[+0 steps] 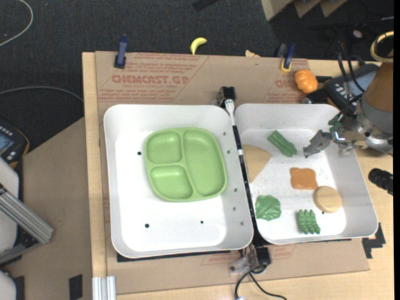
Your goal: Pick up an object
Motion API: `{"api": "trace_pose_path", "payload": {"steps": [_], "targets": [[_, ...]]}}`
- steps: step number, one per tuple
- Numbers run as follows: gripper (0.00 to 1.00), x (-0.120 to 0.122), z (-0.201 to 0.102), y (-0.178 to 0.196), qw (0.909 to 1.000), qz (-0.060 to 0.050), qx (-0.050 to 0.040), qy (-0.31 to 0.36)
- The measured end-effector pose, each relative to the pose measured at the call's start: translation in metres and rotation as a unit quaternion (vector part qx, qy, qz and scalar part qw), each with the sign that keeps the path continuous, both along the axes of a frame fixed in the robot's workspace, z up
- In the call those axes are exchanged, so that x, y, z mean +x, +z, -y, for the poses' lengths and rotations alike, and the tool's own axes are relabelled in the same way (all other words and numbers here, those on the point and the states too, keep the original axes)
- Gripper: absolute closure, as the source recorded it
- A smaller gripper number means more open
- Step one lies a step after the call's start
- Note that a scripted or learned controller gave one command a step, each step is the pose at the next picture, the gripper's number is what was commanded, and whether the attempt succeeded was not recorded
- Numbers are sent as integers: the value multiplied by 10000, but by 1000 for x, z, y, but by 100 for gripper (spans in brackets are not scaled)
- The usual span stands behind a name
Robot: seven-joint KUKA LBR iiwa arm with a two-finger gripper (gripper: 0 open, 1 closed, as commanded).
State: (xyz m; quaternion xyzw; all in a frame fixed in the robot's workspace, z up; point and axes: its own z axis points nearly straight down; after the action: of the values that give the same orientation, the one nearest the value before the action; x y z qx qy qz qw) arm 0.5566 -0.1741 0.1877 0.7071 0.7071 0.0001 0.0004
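One hand reaches in from the right over the right bin, low above its upper right part. Its dark fingers look slightly parted with nothing between them, though the angle makes that hard to be sure of.

Six toy food pieces lie in that bin. One dark green pickle-like piece sits just left of the hand, near but apart. One orange toast-like slab lies below the hand, with one pale round bun just beside it at lower right. One tan wedge rests against the bin's left wall. One leafy green piece and one ridged green piece sit along the front. The middle of the bin floor between them is bare.

One left bin holds one green plate with three compartments, with white floor all round it.

Two bins sit on a cardboard sheet covering the bench, held by two blue clamps at the back edge. One yellow banana toy and one small orange toy lie outside the bins. Dark carpet surrounds the bench.
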Motion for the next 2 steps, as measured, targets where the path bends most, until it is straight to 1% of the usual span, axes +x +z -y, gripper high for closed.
{"api": "trace_pose_path", "payload": {"steps": [1, 2], "targets": [[0, -55, -5, -103, 10000, 61, -35, -6], [0, -78, 54, 71, 10000, 73, -48, -29]]}}
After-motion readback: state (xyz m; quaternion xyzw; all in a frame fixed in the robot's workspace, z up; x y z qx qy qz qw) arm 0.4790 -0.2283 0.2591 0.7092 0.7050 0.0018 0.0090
